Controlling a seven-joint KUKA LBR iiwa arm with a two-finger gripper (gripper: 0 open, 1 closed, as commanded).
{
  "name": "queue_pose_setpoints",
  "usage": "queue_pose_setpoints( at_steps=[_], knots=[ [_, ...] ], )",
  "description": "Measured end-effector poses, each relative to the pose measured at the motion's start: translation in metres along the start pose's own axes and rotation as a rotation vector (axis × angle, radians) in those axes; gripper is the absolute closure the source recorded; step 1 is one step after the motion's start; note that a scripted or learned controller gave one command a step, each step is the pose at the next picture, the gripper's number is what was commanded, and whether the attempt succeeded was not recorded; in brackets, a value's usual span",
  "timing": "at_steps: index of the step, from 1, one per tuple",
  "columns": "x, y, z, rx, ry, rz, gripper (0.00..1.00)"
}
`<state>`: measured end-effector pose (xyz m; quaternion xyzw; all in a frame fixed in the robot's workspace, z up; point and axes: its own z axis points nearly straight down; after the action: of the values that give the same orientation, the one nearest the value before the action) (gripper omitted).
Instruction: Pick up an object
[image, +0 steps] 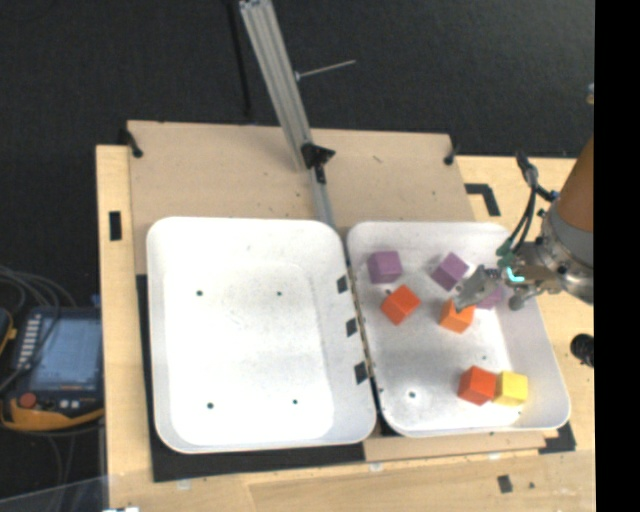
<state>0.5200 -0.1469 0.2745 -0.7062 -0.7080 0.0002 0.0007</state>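
The arm (575, 215) is reaching in from the right over the right bin (530, 400), and its gripper (478, 292) is hanging low among the blocks, just above and touching or nearly touching the small orange cube (456, 318). Whether the tool is apart, together or clamped on anything cannot be told from this slant, and no block is showing clearly as lifted, so the pick is looking not yet done: the approach seems made, while the grasp and the raise are still to come. The orange cube looks the likeliest target; it is sitting near the middle of the right bin, slightly turned, its top edge partly hidden by the gripper. A purple cube (450, 270) is lying just up and left of it, and something purple is peeking from behind the gripper's far side, too hidden to name. Another purple cube (384, 266) and a second orange cube (401, 304) are resting further left, apart from each other. Near the bin's lower right, a red cube (478, 385) and a yellow cube (513, 388) are sitting side by side, touching. The left bin (250, 330) is holding no blocks.
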Motion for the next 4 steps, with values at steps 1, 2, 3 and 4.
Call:
queue_pose_setpoints(
  at_steps=[1, 2, 3, 4],
  knots=[
    [0.0, 0.001, -0.001, -0.004, -0.001, 0.002, 0.0],
    [0.008, 0.002, 0.048, 0.002, -0.002, 0.006, 0.0],
    [0.013, 0.002, 0.11, 0.004, -0.001, 0.004, 0.0],
    [0.012, 0.002, 0.152, 0.003, -0.001, 0.004, 0.0]
  ],
)
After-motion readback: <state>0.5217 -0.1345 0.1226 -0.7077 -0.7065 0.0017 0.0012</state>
